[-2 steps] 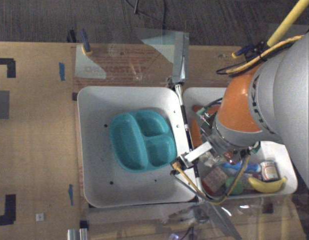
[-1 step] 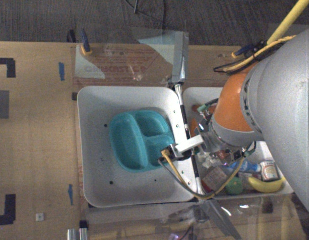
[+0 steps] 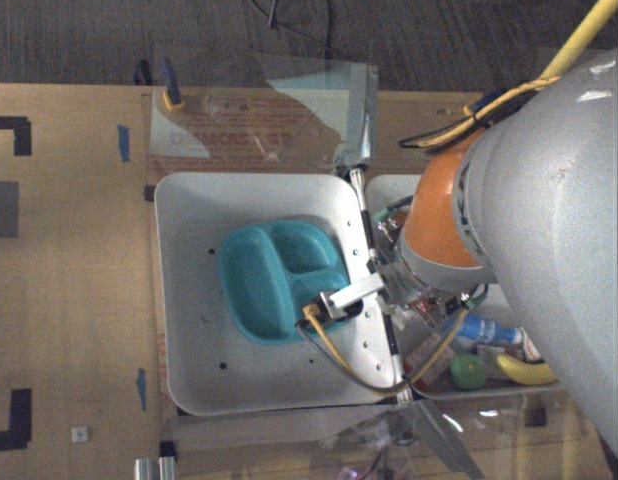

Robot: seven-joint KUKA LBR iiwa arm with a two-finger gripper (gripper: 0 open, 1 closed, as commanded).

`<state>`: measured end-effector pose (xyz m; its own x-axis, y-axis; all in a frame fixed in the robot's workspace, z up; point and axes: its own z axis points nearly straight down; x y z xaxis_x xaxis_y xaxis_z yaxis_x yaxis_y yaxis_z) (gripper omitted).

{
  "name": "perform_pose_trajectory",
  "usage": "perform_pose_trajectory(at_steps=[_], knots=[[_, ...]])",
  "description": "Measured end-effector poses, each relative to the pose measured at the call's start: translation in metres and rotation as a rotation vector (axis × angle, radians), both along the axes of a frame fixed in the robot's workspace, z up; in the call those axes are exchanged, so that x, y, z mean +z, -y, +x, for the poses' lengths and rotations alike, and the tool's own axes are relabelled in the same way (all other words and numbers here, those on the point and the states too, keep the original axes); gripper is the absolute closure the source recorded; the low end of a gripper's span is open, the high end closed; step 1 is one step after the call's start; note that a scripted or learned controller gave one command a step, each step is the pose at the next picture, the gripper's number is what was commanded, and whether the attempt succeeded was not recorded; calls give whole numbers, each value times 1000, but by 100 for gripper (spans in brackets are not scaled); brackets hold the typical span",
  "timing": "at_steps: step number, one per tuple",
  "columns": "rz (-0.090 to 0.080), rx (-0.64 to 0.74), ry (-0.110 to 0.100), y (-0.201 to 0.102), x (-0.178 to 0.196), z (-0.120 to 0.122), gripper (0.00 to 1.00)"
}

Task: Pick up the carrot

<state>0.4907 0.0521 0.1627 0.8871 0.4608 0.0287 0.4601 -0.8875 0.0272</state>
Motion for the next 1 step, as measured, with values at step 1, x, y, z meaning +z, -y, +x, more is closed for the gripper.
perform_pose_trajectory(at_steps=[1], knots=[[5,305,-41,2,21,-12,100]])
